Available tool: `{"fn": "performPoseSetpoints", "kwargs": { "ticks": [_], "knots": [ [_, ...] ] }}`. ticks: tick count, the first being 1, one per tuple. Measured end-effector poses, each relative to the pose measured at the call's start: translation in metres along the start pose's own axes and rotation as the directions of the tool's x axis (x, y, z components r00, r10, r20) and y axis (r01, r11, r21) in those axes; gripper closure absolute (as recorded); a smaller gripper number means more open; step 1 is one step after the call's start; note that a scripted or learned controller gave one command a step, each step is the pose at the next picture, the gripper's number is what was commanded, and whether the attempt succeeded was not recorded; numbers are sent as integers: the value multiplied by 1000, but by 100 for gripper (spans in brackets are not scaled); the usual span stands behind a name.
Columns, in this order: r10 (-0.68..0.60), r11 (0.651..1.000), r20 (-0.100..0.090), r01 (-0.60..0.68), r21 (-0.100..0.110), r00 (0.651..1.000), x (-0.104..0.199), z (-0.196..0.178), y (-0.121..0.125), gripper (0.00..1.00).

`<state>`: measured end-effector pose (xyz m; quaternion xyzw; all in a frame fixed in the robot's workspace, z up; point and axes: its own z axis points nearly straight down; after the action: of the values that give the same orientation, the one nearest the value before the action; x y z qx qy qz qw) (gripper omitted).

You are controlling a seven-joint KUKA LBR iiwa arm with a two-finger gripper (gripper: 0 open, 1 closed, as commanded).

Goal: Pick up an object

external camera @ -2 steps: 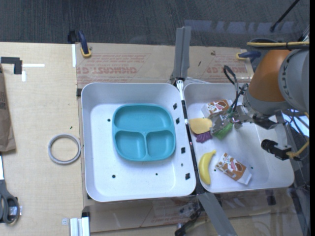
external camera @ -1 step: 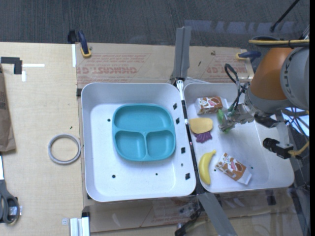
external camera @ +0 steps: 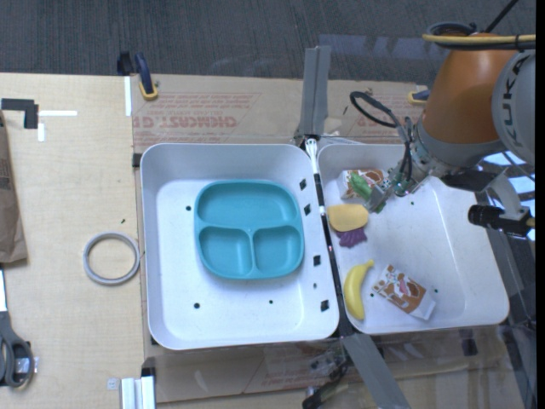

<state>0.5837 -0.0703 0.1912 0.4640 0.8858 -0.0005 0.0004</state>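
Objects to pick: they lie in the right bin (external camera: pixel 477 296), toward its left side.
Packet under the hand: a small packet (external camera: pixel 362 183) printed in white, green and red, lying flat in the far-left part of the right bin, its right end hidden by the hand.
Yellow piece: a rounded pale-yellow object (external camera: pixel 347 218), just nearer than the packet, close to the bin's left wall.
Purple piece: a small purple thing (external camera: pixel 352 237), touching the near edge of the yellow piece and partly under it.
Banana: a yellow banana (external camera: pixel 356 289), curved, lying lengthwise near to far, in the near-left part of the bin.
Snack pack: a flat white pack with brown and red print (external camera: pixel 403 291), tilted, just right of the banana and apart from it.
Hand: the hand (external camera: pixel 385 192) is low over the right end of the packet; it is too small and dark to tell whether its fingers are apart or together, or whether it grips anything.
Arm: the grey arm with its orange band (external camera: pixel 464 92) comes in from the far right, above the right bin.
Left bin: the left bin (external camera: pixel 166 296) holds a teal divided plate (external camera: pixel 249 228) with three compartments, lying flat at its middle.
Desk: on the pale desk (external camera: pixel 68 186) left of the bins lies a tape ring (external camera: pixel 111 257), well apart from them.
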Motion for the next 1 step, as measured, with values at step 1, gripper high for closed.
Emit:
{"fn": "performPoseSetpoints", "kwargs": {
  "ticks": [1],
  "knots": [
    [56,998,-1,-56,1,998,-11,0,-18,100]
  ]
}}
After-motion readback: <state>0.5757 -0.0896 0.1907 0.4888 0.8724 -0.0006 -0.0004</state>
